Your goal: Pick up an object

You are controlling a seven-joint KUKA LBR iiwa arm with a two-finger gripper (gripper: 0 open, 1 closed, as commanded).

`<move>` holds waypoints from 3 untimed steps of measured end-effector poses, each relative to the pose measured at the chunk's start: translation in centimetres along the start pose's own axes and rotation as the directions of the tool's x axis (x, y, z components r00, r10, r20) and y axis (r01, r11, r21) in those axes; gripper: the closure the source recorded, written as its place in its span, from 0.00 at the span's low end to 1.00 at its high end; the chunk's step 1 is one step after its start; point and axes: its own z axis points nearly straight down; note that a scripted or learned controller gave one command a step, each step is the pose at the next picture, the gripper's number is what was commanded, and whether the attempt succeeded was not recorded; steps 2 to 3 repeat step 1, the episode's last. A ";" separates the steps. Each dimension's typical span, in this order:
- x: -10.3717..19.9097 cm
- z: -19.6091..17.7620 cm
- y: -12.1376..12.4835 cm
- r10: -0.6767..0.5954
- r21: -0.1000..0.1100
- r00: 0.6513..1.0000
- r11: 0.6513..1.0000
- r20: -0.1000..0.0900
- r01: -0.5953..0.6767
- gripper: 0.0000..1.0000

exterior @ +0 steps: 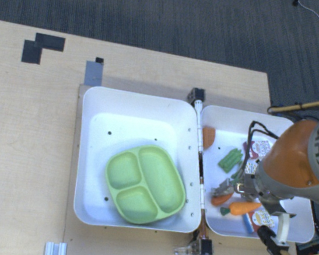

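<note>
My gripper is low in the right bin, near its front left part. Its tip is right over a small red-orange item, and I cannot make out whether it touches it. An orange carrot lies just to the right of the tip. A green ridged piece lies behind the gripper. An orange piece rests against the bin's left wall. The arm's orange band covers much of the bin's right side.
The left bin holds a green divided plate. A white packet with red print lies at the back of the right bin. A blue item and a printed packet lie by its front wall.
</note>
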 end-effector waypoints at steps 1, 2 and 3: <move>0.0 -1.1 0.3 0.000 -0.006 1.000 1.000 0.000 0.000 1.00; 0.0 -1.1 0.3 0.000 -0.006 1.000 1.000 0.000 0.000 1.00; 0.0 -1.1 0.3 0.000 -0.006 1.000 1.000 0.000 0.000 1.00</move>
